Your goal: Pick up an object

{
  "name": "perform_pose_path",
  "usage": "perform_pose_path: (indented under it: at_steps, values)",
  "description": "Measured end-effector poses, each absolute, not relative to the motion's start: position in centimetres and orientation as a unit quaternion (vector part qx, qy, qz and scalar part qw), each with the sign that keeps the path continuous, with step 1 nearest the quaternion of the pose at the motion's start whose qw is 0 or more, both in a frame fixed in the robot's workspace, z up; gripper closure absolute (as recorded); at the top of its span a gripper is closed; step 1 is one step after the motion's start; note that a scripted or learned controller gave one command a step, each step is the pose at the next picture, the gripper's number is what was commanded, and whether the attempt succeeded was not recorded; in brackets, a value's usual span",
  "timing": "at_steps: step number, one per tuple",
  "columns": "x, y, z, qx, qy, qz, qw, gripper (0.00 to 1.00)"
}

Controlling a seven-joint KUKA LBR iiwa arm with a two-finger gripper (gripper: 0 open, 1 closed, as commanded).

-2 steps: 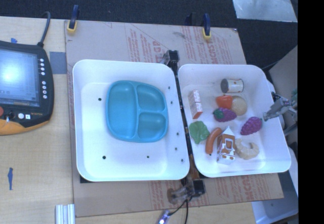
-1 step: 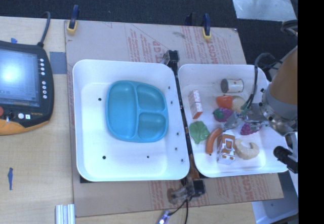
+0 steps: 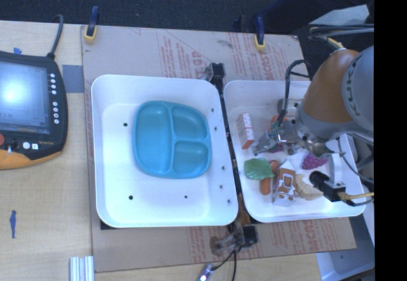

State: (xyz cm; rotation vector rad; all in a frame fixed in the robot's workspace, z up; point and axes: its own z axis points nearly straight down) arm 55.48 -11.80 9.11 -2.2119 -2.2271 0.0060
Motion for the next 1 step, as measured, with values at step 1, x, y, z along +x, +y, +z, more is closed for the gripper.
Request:
perform_pose_path:
  at_steps: [1]
  values:
    - [63.12,-11.26,9.2,-0.706,-0.708,0.0006,0.001,0.0]
